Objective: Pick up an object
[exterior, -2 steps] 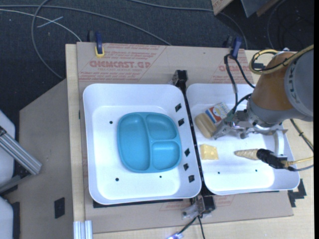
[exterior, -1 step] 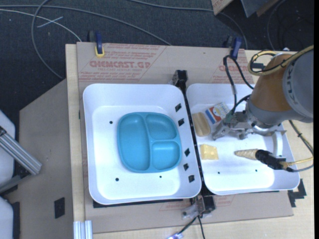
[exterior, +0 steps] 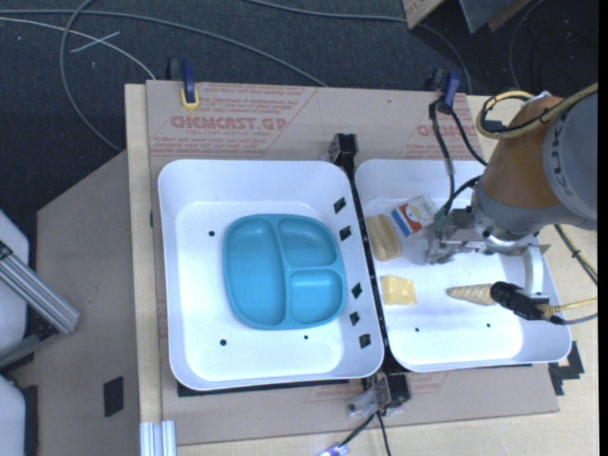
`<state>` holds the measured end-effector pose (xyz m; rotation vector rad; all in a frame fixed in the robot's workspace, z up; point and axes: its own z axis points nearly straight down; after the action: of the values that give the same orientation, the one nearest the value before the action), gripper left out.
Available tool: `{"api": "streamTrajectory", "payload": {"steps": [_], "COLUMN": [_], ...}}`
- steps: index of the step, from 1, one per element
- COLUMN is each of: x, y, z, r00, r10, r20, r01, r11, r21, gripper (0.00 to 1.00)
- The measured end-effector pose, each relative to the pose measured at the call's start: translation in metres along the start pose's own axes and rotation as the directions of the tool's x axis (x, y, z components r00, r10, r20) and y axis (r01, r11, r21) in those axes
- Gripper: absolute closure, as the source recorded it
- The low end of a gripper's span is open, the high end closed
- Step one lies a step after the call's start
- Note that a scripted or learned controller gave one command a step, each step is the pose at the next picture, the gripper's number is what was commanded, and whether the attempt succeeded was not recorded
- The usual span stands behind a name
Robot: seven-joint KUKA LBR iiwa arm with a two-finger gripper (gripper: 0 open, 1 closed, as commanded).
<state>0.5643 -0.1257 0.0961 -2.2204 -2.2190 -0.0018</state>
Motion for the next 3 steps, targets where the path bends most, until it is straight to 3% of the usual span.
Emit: {"api": "streamTrajectory", "payload": {"steps": [2, 3], "x": [-0.003, -0.003], "y": [0.000, 0.001], "z": [-0.107, -0.127], "r00": [1.000, 1.000], "r10": [-0.002, -0.002], "r20": [0.004, 0.003], "r01": [0.002, 0.002], "r11": [1.000, 1.000], "r21": [-0.007, -0.004], "gripper": [1.00, 1.00]}}
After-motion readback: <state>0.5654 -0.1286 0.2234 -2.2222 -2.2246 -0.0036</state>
